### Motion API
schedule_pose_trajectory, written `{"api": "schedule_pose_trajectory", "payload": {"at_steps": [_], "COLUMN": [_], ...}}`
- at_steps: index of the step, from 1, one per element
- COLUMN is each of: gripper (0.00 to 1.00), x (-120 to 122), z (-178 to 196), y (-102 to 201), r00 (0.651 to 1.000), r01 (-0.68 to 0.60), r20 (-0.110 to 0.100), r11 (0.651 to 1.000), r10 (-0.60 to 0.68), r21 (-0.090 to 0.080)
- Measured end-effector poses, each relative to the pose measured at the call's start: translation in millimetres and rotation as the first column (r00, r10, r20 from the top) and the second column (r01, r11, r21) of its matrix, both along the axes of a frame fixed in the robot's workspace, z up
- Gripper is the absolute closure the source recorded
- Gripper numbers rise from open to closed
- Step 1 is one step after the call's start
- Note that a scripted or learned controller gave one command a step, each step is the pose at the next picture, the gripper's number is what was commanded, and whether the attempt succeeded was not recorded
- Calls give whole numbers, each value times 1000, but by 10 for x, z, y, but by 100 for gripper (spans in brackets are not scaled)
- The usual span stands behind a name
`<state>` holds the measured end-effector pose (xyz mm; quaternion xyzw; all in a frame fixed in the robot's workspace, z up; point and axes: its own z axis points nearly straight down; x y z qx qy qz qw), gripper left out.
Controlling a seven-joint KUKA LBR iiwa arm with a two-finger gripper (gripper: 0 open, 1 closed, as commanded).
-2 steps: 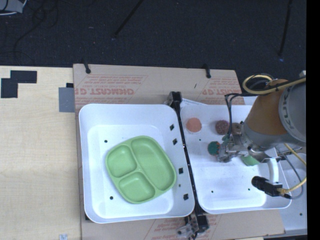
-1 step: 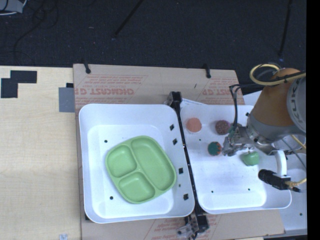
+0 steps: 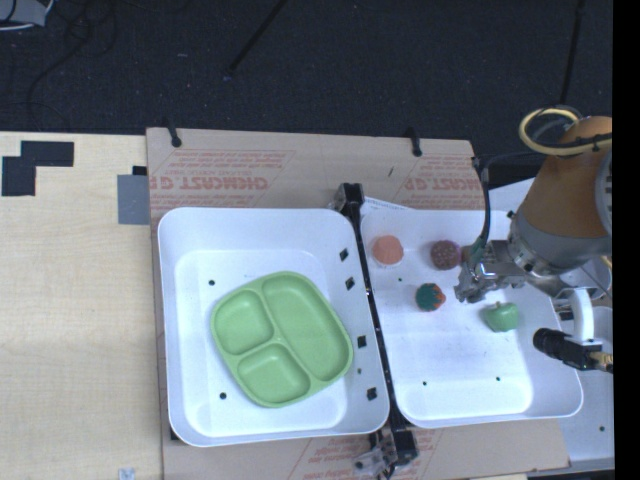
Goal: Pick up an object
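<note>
Gripper (image 3: 478, 280) hovering in right bin (image 3: 470, 403), grip state unclear. Four items lying around it: pink ball (image 3: 388, 250), maroon ball (image 3: 445, 255), green-red piece (image 3: 430, 296), green piece (image 3: 501, 317). One green plate (image 3: 281, 339) sitting in left bin (image 3: 250, 230).

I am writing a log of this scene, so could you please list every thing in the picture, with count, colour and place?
Shallow white plastic bins: 2, white, side by side on the bench, left bin, right bin.
Light green divided plate: 1, green, three compartments, in the left bin.
Small round pink object: 1, pink, right bin, far left part.
Small dark maroon round object: 1, right bin, far side.
Small green and red object: 1, right bin, middle.
Small light green object: 1, right bin, right side.
Brown cardboard sheet: 1, under the bins.
Grey arm's gripper: 1, metal, over the right bin.
</note>
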<state>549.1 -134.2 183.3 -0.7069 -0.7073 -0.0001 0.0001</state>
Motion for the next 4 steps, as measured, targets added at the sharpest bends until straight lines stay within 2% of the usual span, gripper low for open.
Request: {"api": "schedule_pose_trajectory", "payload": {"at_steps": [1, 2, 4], "gripper": [100, 100, 100], "x": [-38, 0, -25], "z": [432, 518, 430], "y": [-19, 448, 1368], "r00": [1000, 1000, 1000], "r01": [0, -3, -3], "r20": [2, -1, -4], "r11": [1000, 1000, 1000], "r10": [0, 3, 3], "r21": [-1, 1, 2]}}
